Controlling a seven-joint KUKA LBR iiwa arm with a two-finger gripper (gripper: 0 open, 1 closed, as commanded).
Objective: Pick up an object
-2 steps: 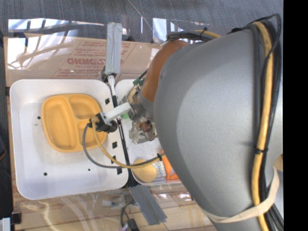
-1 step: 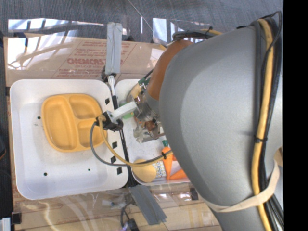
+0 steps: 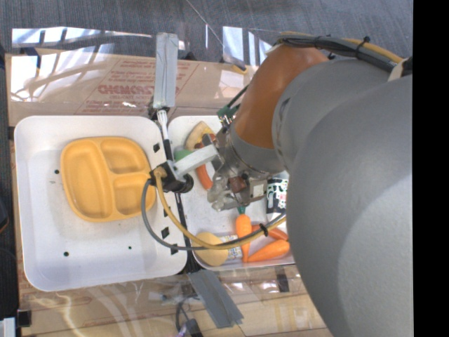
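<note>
The arm is down in the right bin [image 3: 184, 128] now, its big grey body and orange band covering most of that bin's right side. The gripper [image 3: 226, 194] hangs over the middle of the bin, metal and cables bunched at the wrist, and whether its fingers are spread or closed I cannot tell; the wrist hides their tips.

The likely targets lie around it. An orange carrot-like piece [image 3: 243, 227] sits just below the gripper toward the bin's near edge, and more orange pieces [image 3: 270, 250] lie beside it near the near-right part. A pale yellow object [image 3: 212, 248] rests in the near-left corner. Up by the far-left corner sit a tan item [image 3: 196, 133] and a green and orange item [image 3: 198, 163], partly tucked under the wrist.

Over in the left bin [image 3: 38, 258], a yellow divided tray [image 3: 105, 177] sits toward its far side, untouched.

My read: the pick is not yet made. Nothing is visibly between the fingers, so grasping and lifting are all left to do.
</note>
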